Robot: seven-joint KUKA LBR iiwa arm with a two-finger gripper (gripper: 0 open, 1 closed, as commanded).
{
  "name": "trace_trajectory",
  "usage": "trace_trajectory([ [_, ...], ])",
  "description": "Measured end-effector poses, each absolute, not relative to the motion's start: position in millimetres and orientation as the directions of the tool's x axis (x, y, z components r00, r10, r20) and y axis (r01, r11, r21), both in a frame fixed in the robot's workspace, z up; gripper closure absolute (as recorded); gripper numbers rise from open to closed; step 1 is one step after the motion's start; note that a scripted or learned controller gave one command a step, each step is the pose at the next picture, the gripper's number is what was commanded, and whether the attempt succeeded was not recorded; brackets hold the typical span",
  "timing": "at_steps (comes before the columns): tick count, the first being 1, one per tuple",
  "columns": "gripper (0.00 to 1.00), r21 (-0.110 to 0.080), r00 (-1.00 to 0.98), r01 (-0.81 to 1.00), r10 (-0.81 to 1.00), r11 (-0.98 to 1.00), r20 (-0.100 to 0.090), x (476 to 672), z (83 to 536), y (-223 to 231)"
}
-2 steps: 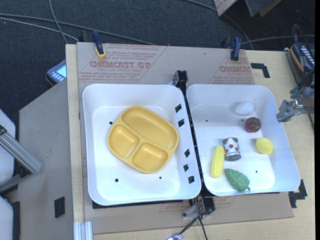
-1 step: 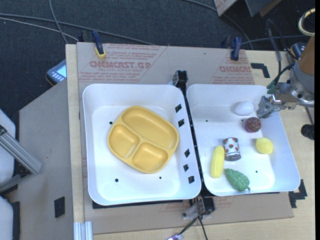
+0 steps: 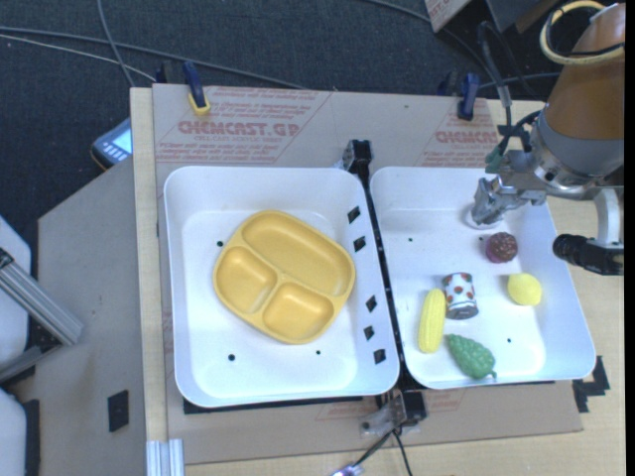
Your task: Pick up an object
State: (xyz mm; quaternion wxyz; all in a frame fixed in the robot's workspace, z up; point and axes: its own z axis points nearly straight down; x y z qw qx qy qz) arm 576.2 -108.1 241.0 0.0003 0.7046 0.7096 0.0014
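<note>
Hovering at twelve o'clock of the round dark-red toy fruit (image 3: 501, 247), the metal two-finger gripper (image 3: 488, 212) held nothing, apparently lining up a grasp.

Pincer (image 3: 488, 209) hovers in the right bin (image 3: 566, 365) above a dark red ball (image 3: 502, 247).

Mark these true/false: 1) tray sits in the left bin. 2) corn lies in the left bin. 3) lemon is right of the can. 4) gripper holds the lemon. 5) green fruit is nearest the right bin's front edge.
1) True: the yellow tray lies in the left bin.
2) False: the corn lies in the right bin, beside the can.
3) True: the lemon is right of the can.
4) False: the gripper is at the bin's rear, apart from the lemon.
5) True: the green fruit is nearest.
</note>
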Motion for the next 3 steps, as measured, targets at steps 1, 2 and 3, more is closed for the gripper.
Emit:
trace_trajectory([
  [1,1.0,-0.003,-0.006,1.0,1.0,0.006,0.003,575.6,232.7,-48.2],
  [2,1.0,0.001,-0.006,1.0,1.0,0.006,0.002,589.4,223.9,4.9],
  [3,1.0,0.001,-0.006,1.0,1.0,0.006,0.002,598.3,215.6,55.6],
])
